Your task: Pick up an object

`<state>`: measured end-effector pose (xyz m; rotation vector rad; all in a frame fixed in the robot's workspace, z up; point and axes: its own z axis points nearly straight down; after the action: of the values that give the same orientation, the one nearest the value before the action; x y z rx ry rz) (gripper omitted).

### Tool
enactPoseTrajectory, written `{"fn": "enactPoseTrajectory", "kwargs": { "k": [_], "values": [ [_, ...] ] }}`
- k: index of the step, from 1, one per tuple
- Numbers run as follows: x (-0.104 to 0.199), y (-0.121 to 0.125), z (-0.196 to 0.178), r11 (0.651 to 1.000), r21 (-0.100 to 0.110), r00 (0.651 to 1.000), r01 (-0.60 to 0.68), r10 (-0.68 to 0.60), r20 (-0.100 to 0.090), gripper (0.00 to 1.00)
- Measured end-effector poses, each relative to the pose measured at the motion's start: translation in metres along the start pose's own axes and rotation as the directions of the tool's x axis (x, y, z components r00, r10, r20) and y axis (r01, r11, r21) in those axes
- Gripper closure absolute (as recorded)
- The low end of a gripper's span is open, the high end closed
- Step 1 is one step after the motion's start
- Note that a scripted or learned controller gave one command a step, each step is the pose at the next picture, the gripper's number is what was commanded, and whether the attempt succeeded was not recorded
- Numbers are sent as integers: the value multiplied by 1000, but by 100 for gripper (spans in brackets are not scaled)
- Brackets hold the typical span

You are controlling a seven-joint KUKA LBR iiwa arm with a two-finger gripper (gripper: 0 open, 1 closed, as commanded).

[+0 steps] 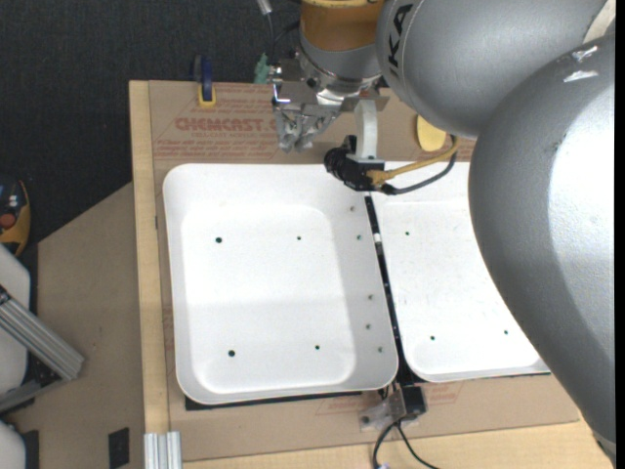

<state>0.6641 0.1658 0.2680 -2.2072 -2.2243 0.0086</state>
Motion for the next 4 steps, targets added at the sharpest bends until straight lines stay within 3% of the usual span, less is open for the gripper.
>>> {"fn": "enactPoseTrajectory", "kwargs": {
  "k": [1,2,3,4],
  "values": [
    [-42,3,-53,1000,-17,1000,-11,11,2,100],
    [6,1,4,1000,-2,1000,-4,4,1,100],
    [-39,3,-54,1000,-17,1000,-11,12,2,100],
    [-99,1,-94,1000,-15,1000,-14,14,4,100]
  ]
}}
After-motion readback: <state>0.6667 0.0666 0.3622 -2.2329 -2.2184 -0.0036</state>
